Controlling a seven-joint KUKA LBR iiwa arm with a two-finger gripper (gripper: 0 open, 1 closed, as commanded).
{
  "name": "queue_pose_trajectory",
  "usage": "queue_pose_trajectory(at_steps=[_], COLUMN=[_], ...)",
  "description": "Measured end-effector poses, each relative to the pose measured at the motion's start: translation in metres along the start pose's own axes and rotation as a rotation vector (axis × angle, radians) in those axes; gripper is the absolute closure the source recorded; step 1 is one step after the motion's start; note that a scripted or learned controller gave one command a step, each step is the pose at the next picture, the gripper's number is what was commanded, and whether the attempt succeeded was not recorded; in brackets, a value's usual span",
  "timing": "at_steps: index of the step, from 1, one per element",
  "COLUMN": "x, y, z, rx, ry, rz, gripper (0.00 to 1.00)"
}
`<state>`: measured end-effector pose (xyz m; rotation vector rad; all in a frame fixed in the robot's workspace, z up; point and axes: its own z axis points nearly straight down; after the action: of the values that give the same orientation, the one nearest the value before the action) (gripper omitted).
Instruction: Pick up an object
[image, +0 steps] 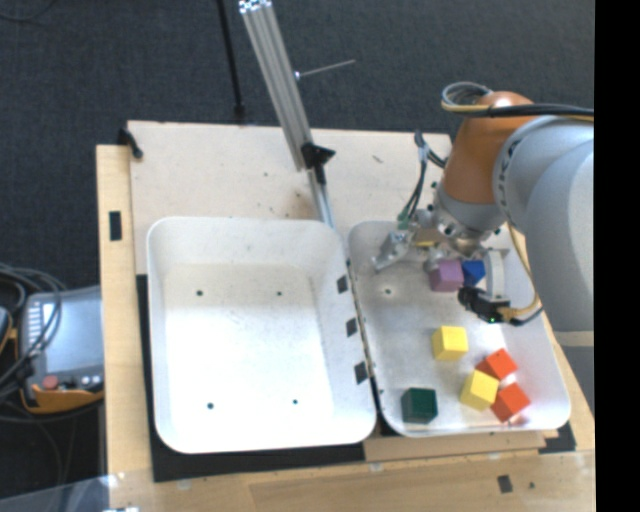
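The right bin (395, 300) holds several small blocks. A purple block (446, 274) lies at the bin's far side, with a blue block (474, 270) touching its right side. My gripper (437, 247) hangs at the end of the grey and orange arm, just above the purple block's far edge. Whether it touches the block is hidden by the wrist. Nearer the front lie a yellow block (450, 342), a second yellow block (480, 389), two orange-red blocks (499, 364) (512, 400) and a dark green block (420, 404).
The left bin (250, 330) stands beside the right one, their rims meeting at mid-bench. A slanted metal rail (285, 100) rises from the bench behind the bins. A black cable (495, 305) trails from the wrist over the right bin.
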<state>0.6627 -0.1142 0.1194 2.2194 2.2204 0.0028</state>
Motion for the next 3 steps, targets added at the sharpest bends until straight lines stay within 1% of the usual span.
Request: queue_pose_trajectory(at_steps=[1, 2, 3], x=[-0.001, 0.001, 0.002], y=[0.0, 0.001, 0.0], z=[-0.01, -0.055, -0.12], rx=[-0.001, -0.004, -0.006], ry=[0.001, -0.001, -0.002], rz=[0.003, -0.002, -0.004], gripper=[1.0, 1.0, 1.0])
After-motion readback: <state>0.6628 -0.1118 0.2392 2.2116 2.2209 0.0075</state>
